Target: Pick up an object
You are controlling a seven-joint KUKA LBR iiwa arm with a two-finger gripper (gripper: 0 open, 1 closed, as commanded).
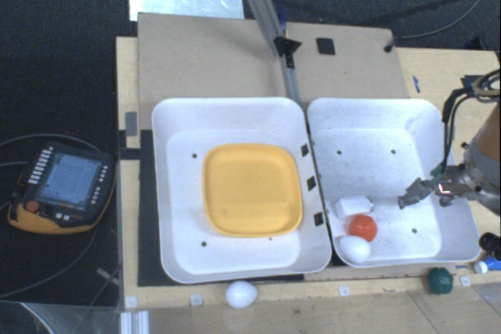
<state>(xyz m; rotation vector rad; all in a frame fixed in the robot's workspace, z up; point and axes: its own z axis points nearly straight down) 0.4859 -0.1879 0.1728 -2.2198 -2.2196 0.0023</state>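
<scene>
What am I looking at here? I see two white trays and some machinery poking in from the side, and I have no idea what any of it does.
You are looking down, at a slant, from one fixed camera above a workbench. The machine at the right edge is a robot arm; its end effector, the part meant to grasp things, hangs over the right bin. Nothing can be seen held in it.

Two shallow white bins sit side by side. The left bin holds a yellow square plate. Near the right bin's front left corner lie three small things close together: a white block, an orange ball and a white egg-shaped object.

Outside the bins, on the bench's front edge, rest another white egg shape and a dark green ball. The screened handset on the left is probably the robot's controller.
</scene>
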